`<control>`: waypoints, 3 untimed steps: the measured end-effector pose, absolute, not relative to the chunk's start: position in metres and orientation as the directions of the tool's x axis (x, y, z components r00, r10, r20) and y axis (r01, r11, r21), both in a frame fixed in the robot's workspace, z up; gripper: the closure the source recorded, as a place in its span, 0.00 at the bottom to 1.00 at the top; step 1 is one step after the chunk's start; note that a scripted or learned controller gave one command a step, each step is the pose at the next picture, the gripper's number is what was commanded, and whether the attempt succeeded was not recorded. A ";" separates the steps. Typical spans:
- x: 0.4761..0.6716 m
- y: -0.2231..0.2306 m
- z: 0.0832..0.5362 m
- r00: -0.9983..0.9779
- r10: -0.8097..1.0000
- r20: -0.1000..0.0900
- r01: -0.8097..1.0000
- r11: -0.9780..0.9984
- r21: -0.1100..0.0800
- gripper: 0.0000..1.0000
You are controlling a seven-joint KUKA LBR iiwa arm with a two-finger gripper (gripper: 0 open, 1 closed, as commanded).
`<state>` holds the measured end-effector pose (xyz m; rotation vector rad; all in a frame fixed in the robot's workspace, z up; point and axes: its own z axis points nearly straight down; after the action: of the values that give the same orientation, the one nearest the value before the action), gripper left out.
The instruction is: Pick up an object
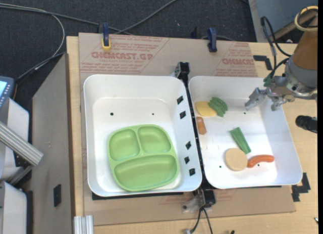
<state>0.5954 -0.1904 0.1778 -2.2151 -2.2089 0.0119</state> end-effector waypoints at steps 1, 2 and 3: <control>0.599 -0.190 0.185 0.000 1.000 0.001 1.000 0.000 -0.001 0.00; 0.598 -0.184 0.142 -0.001 1.000 0.002 1.000 0.001 -0.005 0.00; 0.597 -0.183 0.089 0.000 1.000 0.002 1.000 0.000 -0.005 0.00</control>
<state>0.5970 -0.1833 0.0894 -2.2173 -2.2181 0.0038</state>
